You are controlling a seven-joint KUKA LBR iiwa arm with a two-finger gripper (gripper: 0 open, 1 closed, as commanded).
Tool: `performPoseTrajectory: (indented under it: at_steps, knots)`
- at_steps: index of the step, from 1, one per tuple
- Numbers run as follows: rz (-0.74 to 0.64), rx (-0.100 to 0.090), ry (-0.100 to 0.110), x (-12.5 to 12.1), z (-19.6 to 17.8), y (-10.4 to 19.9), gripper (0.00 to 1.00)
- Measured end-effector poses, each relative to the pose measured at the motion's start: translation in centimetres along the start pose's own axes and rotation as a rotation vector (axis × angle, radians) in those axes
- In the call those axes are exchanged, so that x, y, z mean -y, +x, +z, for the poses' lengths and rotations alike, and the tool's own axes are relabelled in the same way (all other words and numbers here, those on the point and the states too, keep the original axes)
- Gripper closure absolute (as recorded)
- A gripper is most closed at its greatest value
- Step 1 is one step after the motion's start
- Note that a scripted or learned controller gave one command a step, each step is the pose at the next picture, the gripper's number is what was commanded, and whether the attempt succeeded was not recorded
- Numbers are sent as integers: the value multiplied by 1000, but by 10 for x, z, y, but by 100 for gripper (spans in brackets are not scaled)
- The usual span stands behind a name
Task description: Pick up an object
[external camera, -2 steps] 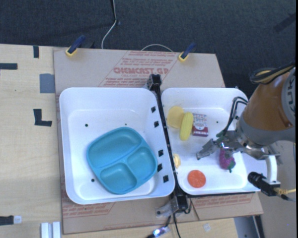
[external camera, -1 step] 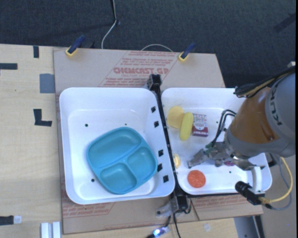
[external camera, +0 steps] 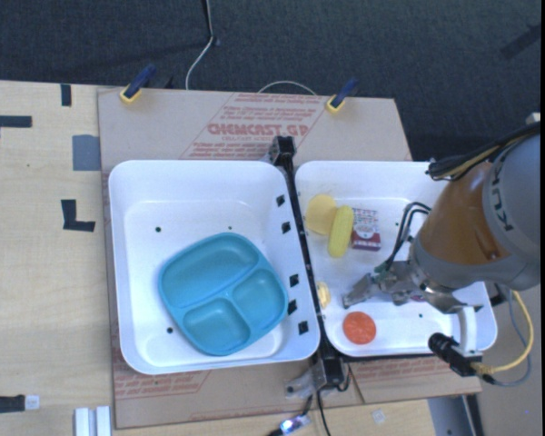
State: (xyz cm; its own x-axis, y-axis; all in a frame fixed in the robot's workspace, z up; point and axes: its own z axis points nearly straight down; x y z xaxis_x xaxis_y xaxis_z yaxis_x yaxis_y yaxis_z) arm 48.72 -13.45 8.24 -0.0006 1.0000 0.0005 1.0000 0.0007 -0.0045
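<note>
**Settling on one object in the right bin**

We take the orange disc (external camera: 360,328) as our landmark. It lies flat on the floor of the right bin (external camera: 395,178), near that bin's front wall. The end effector (external camera: 356,295) hangs just above and behind the disc, pointing left toward the divider between the bins. Its fingers look slightly spread with nothing between them, though they are small and dark, so we judge this loosely.

Further back from the disc lie a yellow cup-like piece (external camera: 320,213) and a yellow oblong (external camera: 341,230), touching each other, with a small red-and-white packet (external camera: 366,227) just beside them. A tiny yellow bit (external camera: 322,292) sits to the disc's left against the divider. In the left bin, well apart from the disc, rests a blue divided plate (external camera: 222,292).

We judge the disc the nearest target. To do this well we should centre over it, come straight down, and close across its edge; being flat, it may slip from the fingers.
</note>
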Motion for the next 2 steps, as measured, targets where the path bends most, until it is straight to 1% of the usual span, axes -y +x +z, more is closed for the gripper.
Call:
performPoseTrajectory:
  at_steps: [1, 2]
  knots:
    - [-1, -2, 3, 0, -8, 1, 100]
    - [0, 0, -1, 2, -50, -7, 100]
